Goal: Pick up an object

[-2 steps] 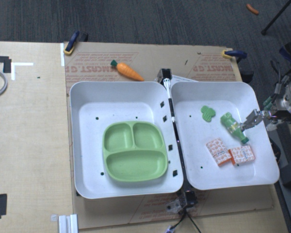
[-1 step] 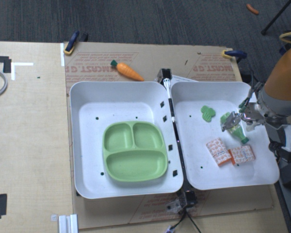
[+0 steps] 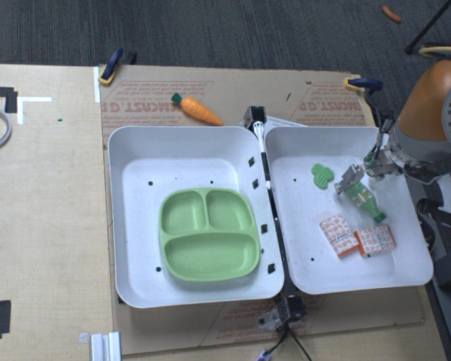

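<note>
The bench (image 3: pixel 45 224) is carrying two white bins side by side; the left bin (image 3: pixel 128 224) is holding a green divided plate (image 3: pixel 209 235) near its middle; the right bin (image 3: pixel 406 269) is holding the smaller things. The grey arm (image 3: pixel 425 119) is reaching in over the right bin's far right corner; its hand (image 3: pixel 358 183) is hanging low over a clear bottle with a green cap (image 3: pixel 365 201), and whether it is clenched or released I cannot tell. Two red-and-white packets (image 3: pixel 357 237) are lying just beside the bottle, toward the near edge; a small green piece (image 3: pixel 322 175) is sitting near the far edge; a toy carrot (image 3: pixel 196 109) is lying on the bench beyond the left bin.
</note>
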You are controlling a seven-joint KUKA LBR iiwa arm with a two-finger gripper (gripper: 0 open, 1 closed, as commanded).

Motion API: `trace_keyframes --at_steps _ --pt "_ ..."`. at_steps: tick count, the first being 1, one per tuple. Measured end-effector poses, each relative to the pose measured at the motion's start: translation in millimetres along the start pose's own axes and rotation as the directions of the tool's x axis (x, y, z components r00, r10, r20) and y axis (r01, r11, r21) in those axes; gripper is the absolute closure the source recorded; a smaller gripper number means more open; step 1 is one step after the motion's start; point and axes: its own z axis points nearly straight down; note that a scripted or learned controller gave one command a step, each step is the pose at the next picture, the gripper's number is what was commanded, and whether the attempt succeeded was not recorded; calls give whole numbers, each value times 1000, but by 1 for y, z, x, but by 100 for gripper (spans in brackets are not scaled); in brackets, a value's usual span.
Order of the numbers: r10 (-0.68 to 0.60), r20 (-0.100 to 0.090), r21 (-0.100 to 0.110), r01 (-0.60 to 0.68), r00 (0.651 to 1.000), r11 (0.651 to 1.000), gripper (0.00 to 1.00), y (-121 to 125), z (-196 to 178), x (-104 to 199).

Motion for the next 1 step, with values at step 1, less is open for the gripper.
trace_keyframes --at_steps 1 --pt "1 2 -1 -1 1000 1000 100 0 -10 0"
